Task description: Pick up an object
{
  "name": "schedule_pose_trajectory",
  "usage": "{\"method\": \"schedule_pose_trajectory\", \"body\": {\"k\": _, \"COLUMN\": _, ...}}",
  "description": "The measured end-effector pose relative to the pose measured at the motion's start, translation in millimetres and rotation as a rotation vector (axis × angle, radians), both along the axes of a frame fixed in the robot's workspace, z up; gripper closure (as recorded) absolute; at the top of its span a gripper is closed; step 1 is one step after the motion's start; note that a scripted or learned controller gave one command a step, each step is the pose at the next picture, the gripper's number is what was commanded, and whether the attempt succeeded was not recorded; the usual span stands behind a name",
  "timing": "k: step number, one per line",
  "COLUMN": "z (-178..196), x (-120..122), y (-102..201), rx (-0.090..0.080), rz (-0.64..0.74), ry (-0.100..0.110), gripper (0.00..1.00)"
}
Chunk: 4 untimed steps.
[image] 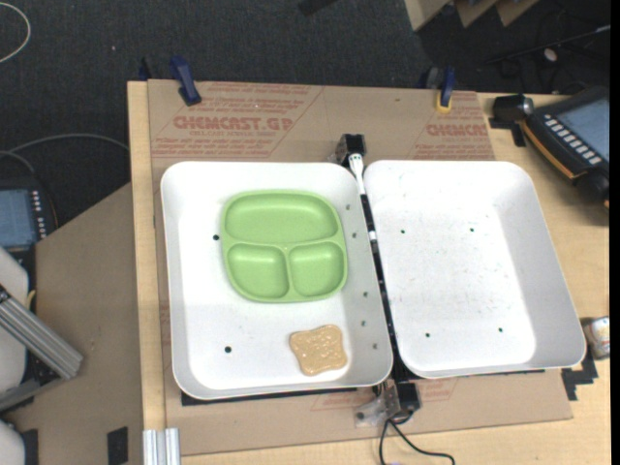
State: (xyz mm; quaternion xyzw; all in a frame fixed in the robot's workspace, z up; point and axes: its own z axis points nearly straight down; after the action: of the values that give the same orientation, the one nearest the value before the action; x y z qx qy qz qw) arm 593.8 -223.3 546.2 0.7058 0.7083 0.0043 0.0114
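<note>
A green divided plate (285,247) is lying flat in the left bin (184,289), toward its upper middle, with one long compartment at the top and two smaller ones below. It is judged to be light, stiff moulded plastic, smooth and probably slippery; the raised outer rim or one of the ridges between compartments is being considered the likeliest place to take hold, since the flat faces are offering nothing to pinch. Just below it, near the bin's lower edge and apart from the plate, a small tan flat piece (319,350) with an uneven outline is resting; it is looking thin and light, perhaps soft, and is judged hard to get fingers under, so it would best be pinched across its edges. Either thing could be serving as the object to pick up. The right bin (542,260) is sitting beside the left one, their inner rims nearly touching. Both bins are being carried by a brown board (291,114) clamped on the worktop. The state of the end effector cannot be told from this view.
</note>
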Motion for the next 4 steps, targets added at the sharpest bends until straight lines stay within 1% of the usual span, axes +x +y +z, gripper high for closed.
{"method": "schedule_pose_trajectory", "body": {"k": 1, "z": -138.0, "x": -33.0, "y": 31.7, "rx": 0.016, "rz": -0.003, "ry": 0.037, "gripper": 1.0}}
{"method": "schedule_pose_trajectory", "body": {"k": 2, "z": -87.8, "x": -9.3, "y": -2.2, "rx": 0.005, "rz": -0.005, "ry": 0.014, "gripper": 1.0}}
{"method": "schedule_pose_trajectory", "body": {"k": 3, "z": -212.1, "x": -22.4, "y": 39.7, "rx": 0.016, "rz": 0.0, "ry": 0.035, "gripper": 1.0}}
{"method": "schedule_pose_trajectory", "body": {"k": 4, "z": -92.5, "x": 12.1, "y": -2.9, "rx": 0.001, "rz": -0.005, "ry": 0.006, "gripper": 1.0}}
